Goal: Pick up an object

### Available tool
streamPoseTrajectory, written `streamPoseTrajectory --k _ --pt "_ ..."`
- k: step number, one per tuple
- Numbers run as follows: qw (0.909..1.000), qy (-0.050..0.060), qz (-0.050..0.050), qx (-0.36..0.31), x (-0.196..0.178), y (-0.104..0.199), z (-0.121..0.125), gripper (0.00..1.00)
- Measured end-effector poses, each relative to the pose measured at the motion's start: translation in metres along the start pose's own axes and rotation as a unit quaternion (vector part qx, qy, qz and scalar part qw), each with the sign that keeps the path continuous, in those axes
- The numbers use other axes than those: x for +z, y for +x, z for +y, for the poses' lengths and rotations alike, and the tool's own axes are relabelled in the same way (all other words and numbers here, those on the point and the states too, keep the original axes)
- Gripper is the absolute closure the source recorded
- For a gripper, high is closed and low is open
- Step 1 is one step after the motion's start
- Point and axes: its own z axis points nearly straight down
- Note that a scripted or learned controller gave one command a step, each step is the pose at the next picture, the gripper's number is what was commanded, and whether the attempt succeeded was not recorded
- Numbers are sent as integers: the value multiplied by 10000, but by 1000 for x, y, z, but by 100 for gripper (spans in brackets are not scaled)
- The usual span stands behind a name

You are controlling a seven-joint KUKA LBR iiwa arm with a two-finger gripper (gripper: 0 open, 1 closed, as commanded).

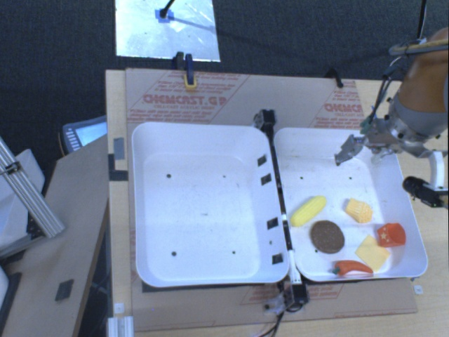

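Six small toys crowd the near end of the right bin (393, 188): a banana (308, 210), corn (358, 210), a brown disc (327, 236), a cheese wedge (372, 251), a red block (391, 234), a carrot (352, 267). The claw (366, 146) hangs empty over the far end, fingers spread. Descending there risks grabbing nothing; among neighbours, a finger may knock one aside.

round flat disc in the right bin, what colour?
Dark brown. The round flat disc lies in the right white bin, seen clearly in the camera view.

One fixed cam above bench, angled down at both white bins (203, 135), arm (421, 90) entering frame right.
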Motion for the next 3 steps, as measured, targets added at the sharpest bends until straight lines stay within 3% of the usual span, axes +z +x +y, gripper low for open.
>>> streamPoseTrajectory --k 1,2,3 --pt "10000 -70 6 -54 -115 82 23 0" --pt "10000 20 2 -19 -22 83 63 0" --pt "10000 -18 -5 -34 -39 83 64 100"
